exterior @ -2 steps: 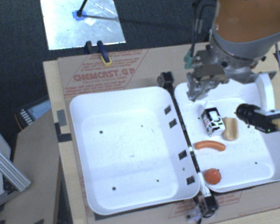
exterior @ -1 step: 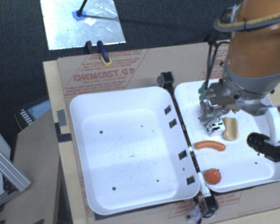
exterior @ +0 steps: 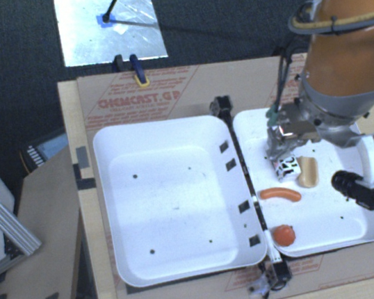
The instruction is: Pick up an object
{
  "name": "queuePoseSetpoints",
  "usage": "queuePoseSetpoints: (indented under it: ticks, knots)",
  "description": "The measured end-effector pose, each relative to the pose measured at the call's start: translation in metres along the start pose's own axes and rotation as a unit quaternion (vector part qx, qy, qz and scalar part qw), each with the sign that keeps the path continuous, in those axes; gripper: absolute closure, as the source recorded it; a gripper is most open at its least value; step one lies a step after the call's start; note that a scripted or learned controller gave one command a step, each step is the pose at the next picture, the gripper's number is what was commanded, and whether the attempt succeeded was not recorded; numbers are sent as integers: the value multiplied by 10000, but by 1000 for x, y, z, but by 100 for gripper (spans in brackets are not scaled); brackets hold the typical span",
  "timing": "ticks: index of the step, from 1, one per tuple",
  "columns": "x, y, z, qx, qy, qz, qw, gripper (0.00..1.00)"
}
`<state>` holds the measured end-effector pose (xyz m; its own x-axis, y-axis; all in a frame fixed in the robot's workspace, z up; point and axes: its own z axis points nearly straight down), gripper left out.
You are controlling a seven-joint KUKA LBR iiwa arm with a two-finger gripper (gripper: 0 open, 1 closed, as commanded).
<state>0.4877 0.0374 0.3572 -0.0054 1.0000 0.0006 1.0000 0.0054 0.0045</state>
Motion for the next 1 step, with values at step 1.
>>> queuePoseSetpoints:
  ticks: [1]
  knots:
    - [0,1,-11,-11,2,-19,10000,100]
